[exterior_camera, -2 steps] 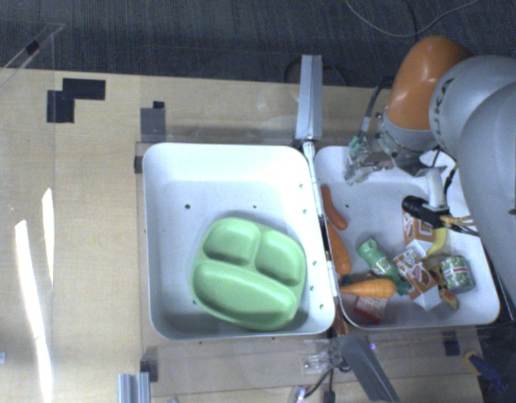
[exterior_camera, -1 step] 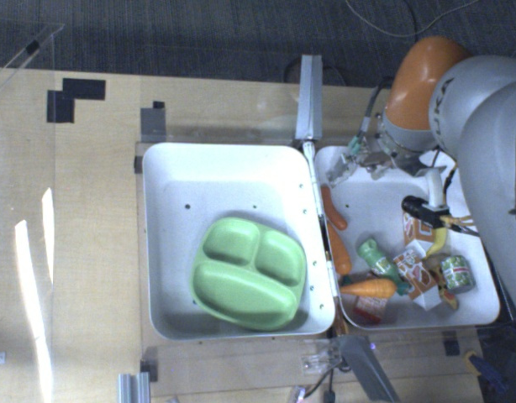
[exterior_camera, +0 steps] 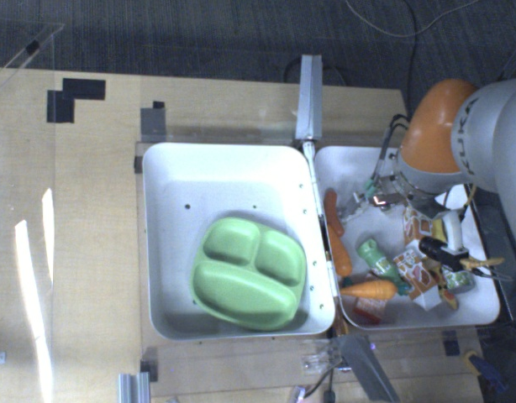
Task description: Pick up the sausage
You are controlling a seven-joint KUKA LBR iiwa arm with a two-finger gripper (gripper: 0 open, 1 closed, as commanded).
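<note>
The sausage [exterior_camera: 336, 235] is a long reddish-brown link lying lengthwise along the left wall of the right bin [exterior_camera: 350, 162]. My gripper [exterior_camera: 372, 198] hangs low inside that bin, a short way right of the sausage's upper end and apart from it. The grey arm with its orange band [exterior_camera: 433, 137] comes in from the right above the bin. I see nothing held in the gripper.
Below the sausage lie an orange carrot [exterior_camera: 369, 290], a green bottle [exterior_camera: 377, 257] and several printed packets [exterior_camera: 418, 267] crowding the bin's lower right. The left bin [exterior_camera: 170, 183] holds a green divided plate [exterior_camera: 250, 273]. A metal post [exterior_camera: 309, 99] stands between the bins.
</note>
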